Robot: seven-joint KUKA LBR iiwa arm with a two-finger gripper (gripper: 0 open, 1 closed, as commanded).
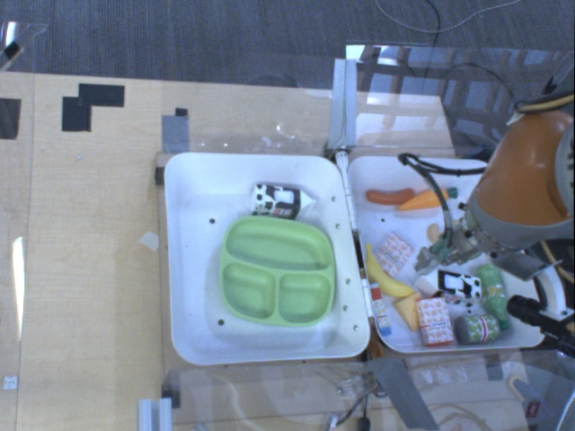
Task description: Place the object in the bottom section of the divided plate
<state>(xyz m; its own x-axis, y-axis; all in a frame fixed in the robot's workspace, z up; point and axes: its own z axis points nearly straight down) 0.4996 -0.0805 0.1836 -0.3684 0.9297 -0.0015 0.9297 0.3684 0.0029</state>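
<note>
- Counting the containers: two white bins sit side by side, the left bin (184, 268) and the right bin (368, 178).
- One green divided plate (277, 270) lies in the left bin, with one long section at its 12 o'clock side and two smaller sections at its 6 o'clock side.
- One black-and-white carton (278, 201) lies on its side just beyond the plate's 12 o'clock rim, touching or nearly touching it.
- The right bin holds one red sausage (390, 196), one carrot (422, 202), one banana (384, 277), one pink patterned packet (393, 251), one red box (435, 321), one green can (476, 329) and a second black-and-white carton (460, 285).
- The gripper (442, 251) hangs over the right bin, at 3 o'clock from the plate, near the second carton.
- Whether the claw is spread or pinching anything cannot be told; its tips are small and blurred against the clutter.
- The arm's orange band (530, 173) hides the right bin's 3 o'clock wall.
</note>
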